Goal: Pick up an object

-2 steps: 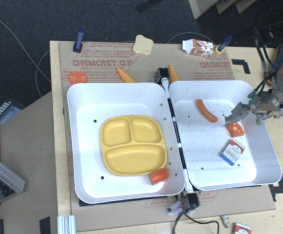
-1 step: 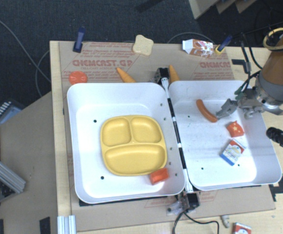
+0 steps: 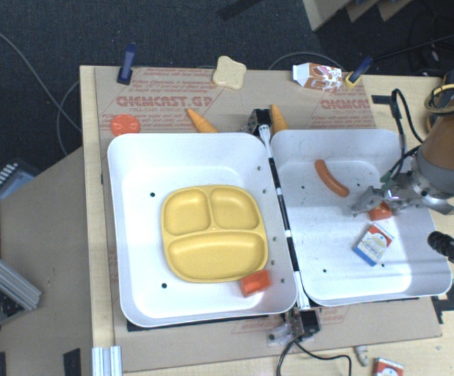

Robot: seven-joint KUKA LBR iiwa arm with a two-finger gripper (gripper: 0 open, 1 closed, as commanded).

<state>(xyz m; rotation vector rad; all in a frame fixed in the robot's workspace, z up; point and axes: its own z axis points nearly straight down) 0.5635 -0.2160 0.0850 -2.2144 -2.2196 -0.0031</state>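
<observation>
Reaching in from the right, the grey arm (image 3: 446,155) is seen low over the right bin (image 3: 321,280). The claw (image 3: 374,202) is placed just above a small orange piece (image 3: 380,212), but whether it is apart, together or clamped on the piece cannot be told. A hot dog (image 3: 332,178) is laid just to the left of the claw. A small blue and white box (image 3: 372,245) is found right below the orange piece. In the left bin (image 3: 133,210), a yellow plate with three parts (image 3: 213,233) is set in the middle, and an orange block (image 3: 254,283) is touching its lower right edge. Behind the bins, a slice of bread (image 3: 229,72) is left on the worktop (image 3: 164,100).
</observation>
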